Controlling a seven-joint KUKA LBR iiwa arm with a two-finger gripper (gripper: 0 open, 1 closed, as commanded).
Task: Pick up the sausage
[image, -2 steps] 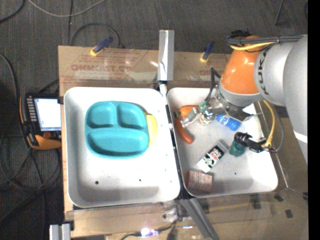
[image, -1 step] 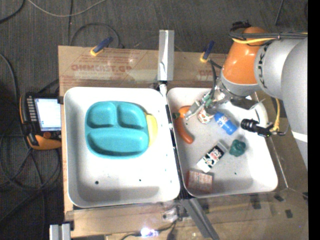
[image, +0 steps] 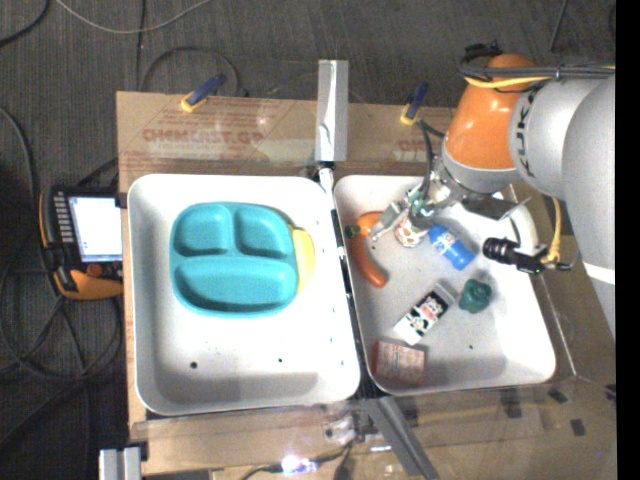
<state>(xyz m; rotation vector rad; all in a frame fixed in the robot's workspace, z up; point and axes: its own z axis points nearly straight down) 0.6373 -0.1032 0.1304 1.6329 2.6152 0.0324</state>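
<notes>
In the near part of the right bin (image: 520,363) a brown flat packet (image: 400,361) is lying, and a little farther a black-and-white small box (image: 424,314) and a dark green lump (image: 476,295). Behind them the sausage (image: 366,261) is lying close to the bin's left wall — it is orange-red, and its long axis is running from the far side toward the near side, slightly slanting. The gripper (image: 408,218) is hanging just beside the sausage's far end, to the right of it and a bit farther back; whether its fingers are apart or together I cannot tell, because they are blurring with small objects there. A blue bottle (image: 450,248) is lying just to the right. So the coming move is probably needing a short shift leftward and nearer — toward the sausage's middle. In the left bin (image: 150,368) a teal tray (image: 236,256) is resting.
</notes>
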